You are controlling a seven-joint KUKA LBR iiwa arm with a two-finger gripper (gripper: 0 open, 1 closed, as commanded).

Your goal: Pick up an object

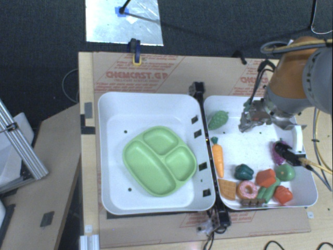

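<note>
The toy carrot (217, 159) lies at the right bin's (229, 104) nine o'clock edge, beside the divider. The gripper (252, 120) hovers at the bin's twelve o'clock over bare white floor; its grasp cannot be told. Toys crowd five o'clock. Cardboard (138, 75) beneath reads "CHEMCAST GP". A green tray (158, 161) occupies the left bin (114, 139).

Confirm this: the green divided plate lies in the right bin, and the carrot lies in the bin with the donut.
Not quite. The camera view shows the plate in the left bin, not the right. The rest stands: the carrot lies in the right bin with the donut.
</note>
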